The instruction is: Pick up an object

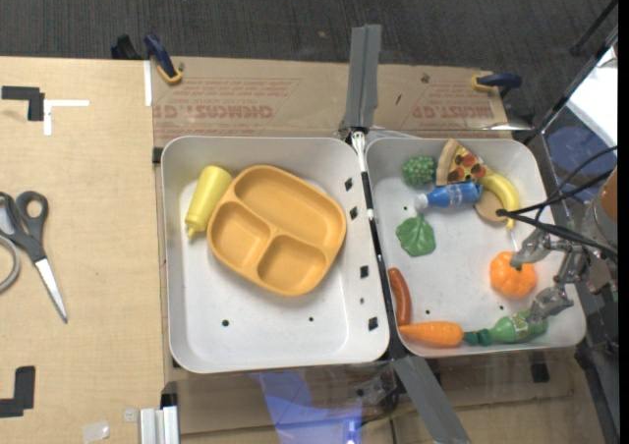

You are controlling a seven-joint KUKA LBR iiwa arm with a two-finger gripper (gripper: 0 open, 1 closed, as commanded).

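Nearby, carrot [430, 334] lengthwise left-right

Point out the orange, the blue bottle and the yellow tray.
orange [512, 276], camera view, middle of its body.
blue bottle [454, 195], camera view, middle of its blue body.
yellow tray [275, 229], camera view, centre divider.

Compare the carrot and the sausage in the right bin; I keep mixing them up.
The carrot is orange with a green tip, while the sausage is reddish-brown all over. The carrot lies along the bin's near wall; the sausage runs along the divider wall. The carrot looks thicker and tapered. Both are elongated toy foods meeting at one corner.
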